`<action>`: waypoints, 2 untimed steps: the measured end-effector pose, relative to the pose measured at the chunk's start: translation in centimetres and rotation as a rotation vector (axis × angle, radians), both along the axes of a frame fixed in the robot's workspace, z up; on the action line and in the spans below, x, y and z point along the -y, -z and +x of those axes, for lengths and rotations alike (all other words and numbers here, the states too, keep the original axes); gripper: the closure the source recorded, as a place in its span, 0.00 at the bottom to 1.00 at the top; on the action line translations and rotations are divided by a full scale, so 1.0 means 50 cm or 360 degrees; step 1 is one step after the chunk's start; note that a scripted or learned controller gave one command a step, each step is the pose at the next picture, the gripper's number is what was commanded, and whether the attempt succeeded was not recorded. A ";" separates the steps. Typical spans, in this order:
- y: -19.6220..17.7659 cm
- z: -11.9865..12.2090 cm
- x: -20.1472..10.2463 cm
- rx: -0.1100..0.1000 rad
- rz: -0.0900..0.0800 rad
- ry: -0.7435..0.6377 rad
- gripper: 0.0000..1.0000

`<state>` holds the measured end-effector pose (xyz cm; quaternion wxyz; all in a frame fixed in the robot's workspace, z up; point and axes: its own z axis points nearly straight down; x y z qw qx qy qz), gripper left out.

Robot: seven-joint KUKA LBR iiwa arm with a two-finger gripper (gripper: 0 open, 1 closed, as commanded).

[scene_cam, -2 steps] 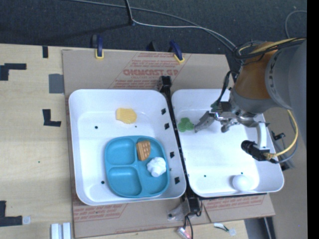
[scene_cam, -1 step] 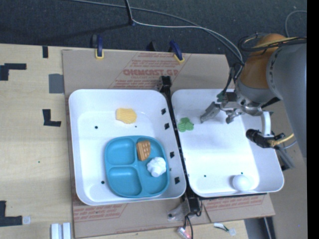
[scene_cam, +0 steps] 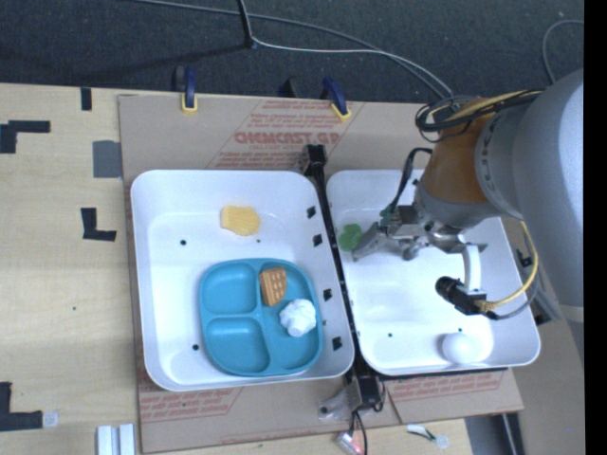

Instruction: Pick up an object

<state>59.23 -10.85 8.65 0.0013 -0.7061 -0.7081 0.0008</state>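
The gripper (scene_cam: 365, 243) is hanging low over the right bin (scene_cam: 493, 349), near its upper-left corner, w/ the arm coming in from the right under the orange wrist band. A small green object (scene_cam: 350, 234) is lying just left of the gripper tip, close to or touching it, tucked by the divider between the two bins. Can't tell if the gripper is open or shut, and nothing is visibly being held. The green piece is too small and partly hidden to read a long axis.

Key relation: the green thing is sitting to the camera's left of the tip, toward the bin wall, so the closing move is prob needing a slight shift left before coming down; the wall is leaving little room.

Other candidates: a white ball (scene_cam: 466, 347) at the right bin's lower edge, well apart from the gripper. In the left bin (scene_cam: 152, 254), a yellow piece (scene_cam: 241, 220) and a blue tray (scene_cam: 232, 339) carrying a waffle-like piece (scene_cam: 273, 285) and a white lump (scene_cam: 298, 317).
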 end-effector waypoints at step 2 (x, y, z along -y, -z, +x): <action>-0.226 0.004 -0.210 0.0007 0.0000 -0.0004 0.00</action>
